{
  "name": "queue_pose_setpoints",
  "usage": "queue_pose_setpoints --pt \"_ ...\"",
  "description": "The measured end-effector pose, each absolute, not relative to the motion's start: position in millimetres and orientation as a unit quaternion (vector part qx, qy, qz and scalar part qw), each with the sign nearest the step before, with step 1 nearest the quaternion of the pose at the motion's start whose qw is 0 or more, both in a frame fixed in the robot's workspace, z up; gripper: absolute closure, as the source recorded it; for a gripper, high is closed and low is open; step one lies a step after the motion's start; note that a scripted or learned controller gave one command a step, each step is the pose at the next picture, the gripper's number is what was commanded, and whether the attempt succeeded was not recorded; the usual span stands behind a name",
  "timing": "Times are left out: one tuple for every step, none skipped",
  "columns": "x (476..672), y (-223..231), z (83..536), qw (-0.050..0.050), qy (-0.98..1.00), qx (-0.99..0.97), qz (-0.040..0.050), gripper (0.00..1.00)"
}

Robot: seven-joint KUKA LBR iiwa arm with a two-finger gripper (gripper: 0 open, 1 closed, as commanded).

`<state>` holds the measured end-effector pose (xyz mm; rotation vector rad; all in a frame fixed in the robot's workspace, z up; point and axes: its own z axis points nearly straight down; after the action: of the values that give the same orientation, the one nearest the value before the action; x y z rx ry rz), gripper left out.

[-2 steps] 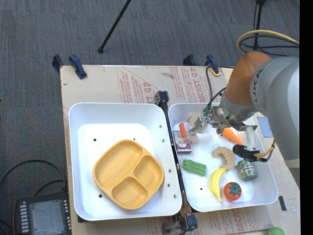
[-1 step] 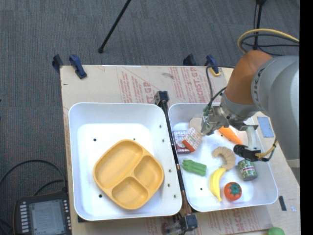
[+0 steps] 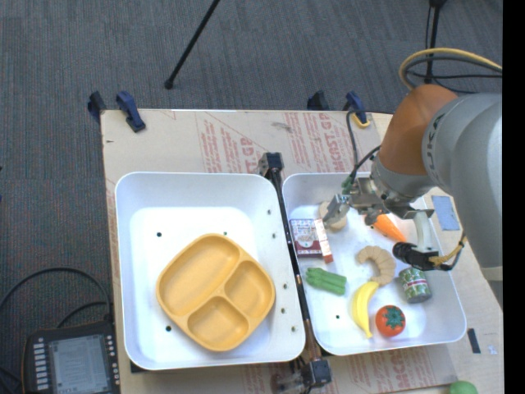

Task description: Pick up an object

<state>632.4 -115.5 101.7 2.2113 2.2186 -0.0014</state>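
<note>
Arm over the right bin (image 3: 435, 322), claw (image 3: 335, 212) low at its far left.
Whether the claw is apart or together cannot be told. Nearby lie a red-and-white box (image 3: 311, 240), carrot (image 3: 389, 226), croissant (image 3: 377, 262), green vegetable (image 3: 326, 281), banana (image 3: 363, 306), tomato (image 3: 390, 320) and can (image 3: 415, 286). The left bin (image 3: 131, 220) holds a yellow divided plate (image 3: 215, 292).

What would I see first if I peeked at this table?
Probably the big yellow tray with three sections, lying in the left bin. Next, the grey arm with its orange band leaning over the right bin, its pincer near the back. Toy food sits there too: a banana, a tomato and a carrot.
</note>
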Motion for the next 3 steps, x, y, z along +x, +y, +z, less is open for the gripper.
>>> queue_pose_setpoints --pt "632.8 -114 112 0.003 0.709 0.705 0.0001 1.0" --pt "632.7 -114 111 0.003 0.71 0.705 0.0001 0.0" --pt "616.5 -97 97 0.013 0.706 0.708 0.0036 0.0"
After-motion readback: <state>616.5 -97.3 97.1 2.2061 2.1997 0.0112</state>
